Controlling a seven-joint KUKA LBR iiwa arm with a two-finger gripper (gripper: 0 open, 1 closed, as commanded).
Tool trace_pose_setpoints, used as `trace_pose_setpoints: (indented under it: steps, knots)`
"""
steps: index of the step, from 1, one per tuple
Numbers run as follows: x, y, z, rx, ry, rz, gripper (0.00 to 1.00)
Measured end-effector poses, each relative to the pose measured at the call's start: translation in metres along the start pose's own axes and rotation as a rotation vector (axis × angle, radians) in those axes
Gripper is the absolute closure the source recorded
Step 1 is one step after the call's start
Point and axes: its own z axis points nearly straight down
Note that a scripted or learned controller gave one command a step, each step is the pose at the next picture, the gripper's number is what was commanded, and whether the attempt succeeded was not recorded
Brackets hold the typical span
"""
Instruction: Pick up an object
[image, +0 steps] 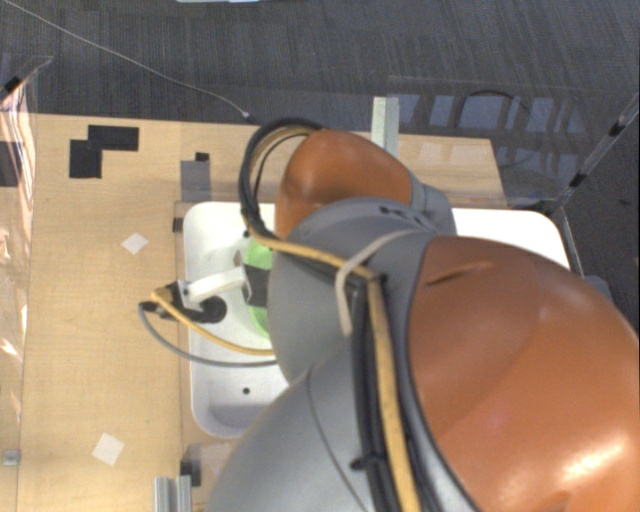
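My arm (430, 340) covers most of the view, its grey and orange body lying over both bins. A green object (260, 255) peeks out from under the arm in the left white bin (205, 230), with another green sliver (259, 320) lower down. The gripper reaches down into this bin, hidden beneath the arm's body.
A yellow cable (200, 325) and a black cable (255, 160) loop out from the arm over the left bin. The right bin's corner (520, 225) shows at the upper right. The wooden bench (90, 330) lies to the left, with black markers (100, 147) on it.
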Motion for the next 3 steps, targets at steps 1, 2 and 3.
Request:
trace_pose_setpoints:
  steps: [1, 2, 3]
  knots:
    - [0.001, 0.000, -0.051, 0.000, 0.002, -0.269, 1.00]
    - [0.000, 0.000, -0.020, 0.000, 0.000, -0.103, 1.00]
    - [0.001, 0.000, -0.098, 0.000, 0.004, -0.551, 1.00]
